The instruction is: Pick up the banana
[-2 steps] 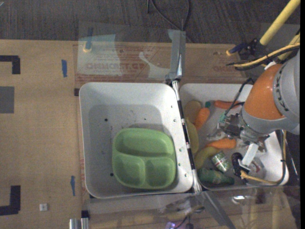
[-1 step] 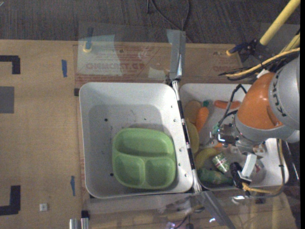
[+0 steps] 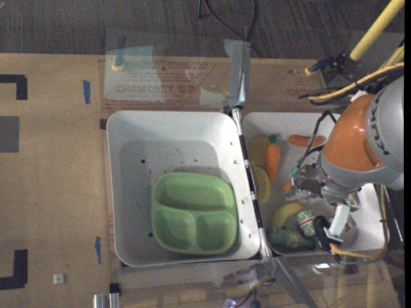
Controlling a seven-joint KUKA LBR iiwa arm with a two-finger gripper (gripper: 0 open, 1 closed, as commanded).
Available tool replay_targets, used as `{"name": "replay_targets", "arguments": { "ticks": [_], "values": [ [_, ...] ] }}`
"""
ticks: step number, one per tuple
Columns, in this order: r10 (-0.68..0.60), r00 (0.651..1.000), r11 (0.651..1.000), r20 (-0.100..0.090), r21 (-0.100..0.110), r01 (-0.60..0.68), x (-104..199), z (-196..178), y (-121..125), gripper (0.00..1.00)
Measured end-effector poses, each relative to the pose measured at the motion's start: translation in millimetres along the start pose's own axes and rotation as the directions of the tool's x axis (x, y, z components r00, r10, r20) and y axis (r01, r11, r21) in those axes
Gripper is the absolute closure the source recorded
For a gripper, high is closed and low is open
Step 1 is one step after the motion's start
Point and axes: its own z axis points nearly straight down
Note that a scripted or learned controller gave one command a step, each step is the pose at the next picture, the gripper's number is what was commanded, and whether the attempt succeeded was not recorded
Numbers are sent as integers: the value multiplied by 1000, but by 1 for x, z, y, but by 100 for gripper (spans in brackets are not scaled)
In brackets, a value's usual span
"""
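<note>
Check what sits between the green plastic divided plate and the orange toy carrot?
Camera view: the bins' adjoining white walls, then a yellow curved item beside the carrot.

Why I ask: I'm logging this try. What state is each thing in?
banana: lying in the right bin, not gripped.
carrot: lying flat, same bin.
green plate: right side up in the left bin.
gripper: over the right bin, close to the banana.

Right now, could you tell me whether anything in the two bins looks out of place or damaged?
Nothing looks spilled or broken. The green divided plate sits slightly askew in the left bin; the banana lies crowded among other items in the right bin.
</note>
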Motion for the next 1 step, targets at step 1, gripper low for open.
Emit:
{"name": "replay_targets", "arguments": {
  "ticks": [1],
  "values": [
    [137,991,990,-2,13,-137,55,-86,49,100]
  ]
}}
